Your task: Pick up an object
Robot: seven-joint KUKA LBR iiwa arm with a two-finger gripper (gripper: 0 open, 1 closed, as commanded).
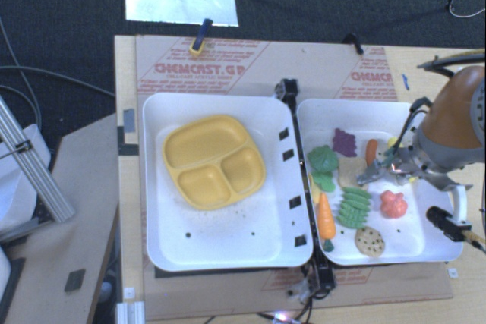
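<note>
Toy food lay in the right bin point(437, 239): pink piece point(393, 204), green pods point(353, 207), carrot point(326, 216), cookie point(369, 240), broccoli point(323, 160), purple grapes point(344, 141). Gripper point(377, 172) hung low just left of the pink piece; jaw state can't tell. Yellow tray point(214, 160) sat in left bin point(163, 239).

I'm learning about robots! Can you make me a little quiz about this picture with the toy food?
1. True or false: the yellow plate lies in the left bin.
2. Which toy lies nearest the right bin's front rim? A) cookie B) purple grapes C) broccoli
3. Fill in: the carrot lies beside the green ____.

Key: 1 true; 2 A; 3 beans.
</note>
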